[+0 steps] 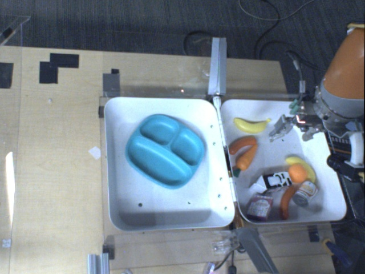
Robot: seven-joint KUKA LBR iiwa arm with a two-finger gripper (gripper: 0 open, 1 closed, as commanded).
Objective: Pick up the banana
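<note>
1. The gripper (283, 128) hangs over the right bin (336, 210); whether its fingers are parted or closed, I cannot tell.
2. The banana (251, 124) lies just left of it, at the bin's far left.
3. The arm's upper part is cut off at the right.

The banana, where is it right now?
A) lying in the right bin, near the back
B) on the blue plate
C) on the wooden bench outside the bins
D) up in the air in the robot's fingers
A: the banana lies on the floor of the right bin near its far edge, with the gripper just beside it.
</note>
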